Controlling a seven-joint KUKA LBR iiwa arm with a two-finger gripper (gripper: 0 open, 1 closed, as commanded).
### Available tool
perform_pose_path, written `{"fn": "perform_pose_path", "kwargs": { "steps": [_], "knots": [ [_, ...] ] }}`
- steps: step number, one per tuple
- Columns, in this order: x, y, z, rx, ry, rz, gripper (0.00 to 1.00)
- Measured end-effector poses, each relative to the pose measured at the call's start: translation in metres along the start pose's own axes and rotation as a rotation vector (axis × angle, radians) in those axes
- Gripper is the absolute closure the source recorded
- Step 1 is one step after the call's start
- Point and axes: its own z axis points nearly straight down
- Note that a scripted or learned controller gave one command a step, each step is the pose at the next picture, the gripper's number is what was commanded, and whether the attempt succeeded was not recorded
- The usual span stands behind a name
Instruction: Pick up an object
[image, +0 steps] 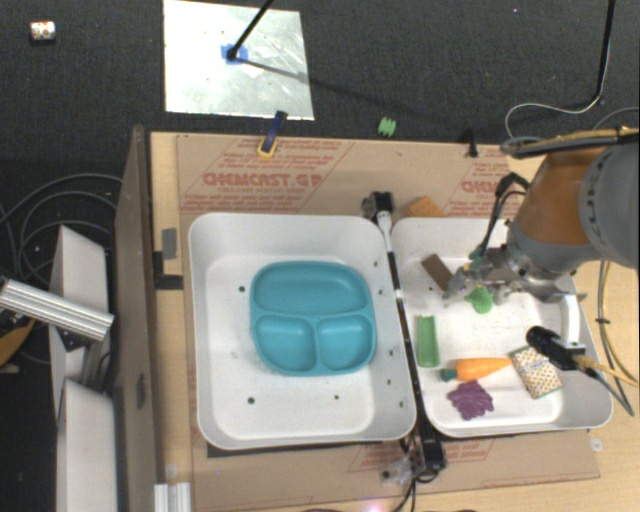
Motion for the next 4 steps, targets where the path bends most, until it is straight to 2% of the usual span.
{"fn": "perform_pose_path", "kwargs": {
  "steps": [1,2,3,4],
  "knots": [
    [-0.07,0.026,0.031,-0.017,-0.005,0.008,0.0],
    [-0.072,0.071,0.029,-0.02,-0.006,0.002,0.0],
    [-0.072,0.074,0.011,-0.037,-0.011,-0.001,1.0],
    [-0.05,0.053,-0.1,-0.025,-0.007,0.001,1.0]
  ]
}}
